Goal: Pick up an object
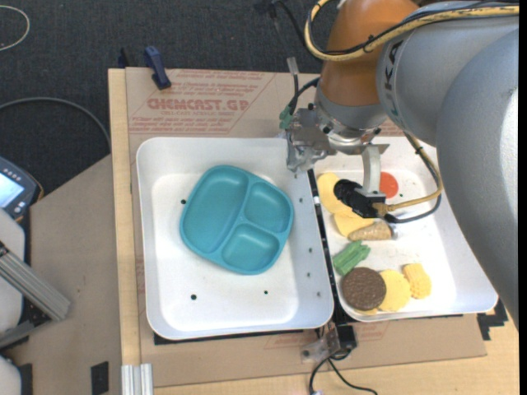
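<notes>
Off the upper-right corner of the teal plate (237, 219), we are seeing the gripper (298, 160) hovering, released or clenched we cannot tell. We are judging this the approach: the green pod (352, 257) is lying right of the plate, probably calling for a rightward shift and descent.

Left bin (156, 220) — one teal divided plate (237, 218). Right bin (436, 245) — brown cookie (363, 288), green beans (352, 257), yellow corn (417, 280); arm (445, 64) above.

Showing a smooth, rounded grey arm (461, 81), bulking wide and glossy. Wearing a domed orange band (366, 31) above the wrist, with a yellow cable (310, 31) looping beside it. Tapering into a grey metal gripper (294, 159), small and angular.
</notes>
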